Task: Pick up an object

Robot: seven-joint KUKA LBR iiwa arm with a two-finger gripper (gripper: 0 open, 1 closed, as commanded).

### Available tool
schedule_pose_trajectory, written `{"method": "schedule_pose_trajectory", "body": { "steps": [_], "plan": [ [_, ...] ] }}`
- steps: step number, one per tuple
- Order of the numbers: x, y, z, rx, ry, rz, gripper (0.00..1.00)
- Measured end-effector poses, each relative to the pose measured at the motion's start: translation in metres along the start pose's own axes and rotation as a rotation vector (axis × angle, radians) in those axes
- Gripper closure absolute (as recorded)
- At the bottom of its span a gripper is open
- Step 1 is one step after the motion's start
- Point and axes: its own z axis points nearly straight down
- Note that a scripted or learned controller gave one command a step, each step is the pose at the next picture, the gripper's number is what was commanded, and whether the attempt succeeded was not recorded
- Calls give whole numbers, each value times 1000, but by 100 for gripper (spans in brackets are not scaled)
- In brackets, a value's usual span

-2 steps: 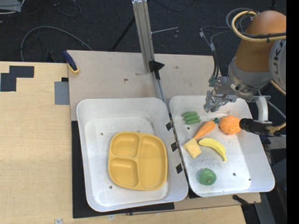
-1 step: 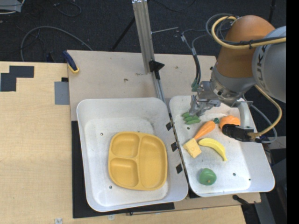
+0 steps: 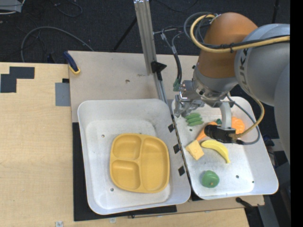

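Note:
My gripper (image 3: 182,107) is low over the far left corner of the right bin (image 3: 255,174), just above and left of a green pea pod (image 3: 193,119). Nothing shows held in it. Further into the bin lie a yellow banana (image 3: 217,149), a yellow cheese wedge (image 3: 195,151), a green apple (image 3: 209,178) and an orange fruit (image 3: 237,125). A small orange piece (image 3: 202,133) sits between the pod and the banana. The arm hides the bin's far part.
The left bin (image 3: 94,126) holds a yellow divided plate (image 3: 139,162). A metal post (image 3: 147,37) rises behind the bins, close to the gripper's left. The wall between the two bins runs right beside the gripper.

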Motion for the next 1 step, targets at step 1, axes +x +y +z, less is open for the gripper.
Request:
{"method": "schedule_pose_trajectory", "body": {
  "steps": [1],
  "plan": [
    [63,5,7,0,0,0,100]
  ]
}}
